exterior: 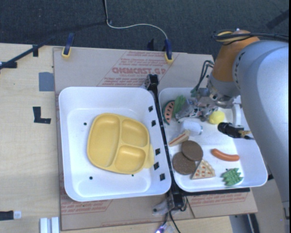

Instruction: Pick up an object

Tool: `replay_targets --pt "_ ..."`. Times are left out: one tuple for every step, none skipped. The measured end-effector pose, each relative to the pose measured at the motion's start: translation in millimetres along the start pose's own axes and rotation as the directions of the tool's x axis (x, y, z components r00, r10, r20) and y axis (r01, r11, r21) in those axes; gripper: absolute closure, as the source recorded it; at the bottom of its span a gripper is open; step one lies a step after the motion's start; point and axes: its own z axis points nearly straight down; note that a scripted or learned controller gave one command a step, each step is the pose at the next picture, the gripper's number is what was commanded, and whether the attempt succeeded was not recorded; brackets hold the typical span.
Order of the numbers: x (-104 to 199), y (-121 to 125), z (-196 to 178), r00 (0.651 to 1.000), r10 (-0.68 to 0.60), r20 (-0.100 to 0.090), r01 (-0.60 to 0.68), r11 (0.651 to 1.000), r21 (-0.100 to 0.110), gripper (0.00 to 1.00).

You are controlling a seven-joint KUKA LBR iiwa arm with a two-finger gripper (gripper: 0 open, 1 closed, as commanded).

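The arm (262, 81) is in from the right, wrist bent low over the far end of the right bin (254, 152). The gripper (194, 111) is down among the toy food, and I can't tell how it's set, there's too much clutter around it. Nothing is plainly held. Just beside it sit a green piece (179, 102), a watermelon slice (169, 111) by the divider, a pale white piece (191, 126) and a lemon (216, 117). Any could be the target; my guess is the white one, it's closest underneath. Nearer us lie two brown discs (188, 157), a pizza wedge (203, 170), a sausage (225, 155) and a green leaf (232, 176), spread apart, easier picks. The left bin (70, 144) has a yellow tray (119, 143) lying flat, likely too broad to pinch.
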Motion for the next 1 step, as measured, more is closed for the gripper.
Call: replay_targets --pt "98.8 4.4 -110.5 1.000 -0.016 0.022 0.018 0.997 -0.078 0.00"
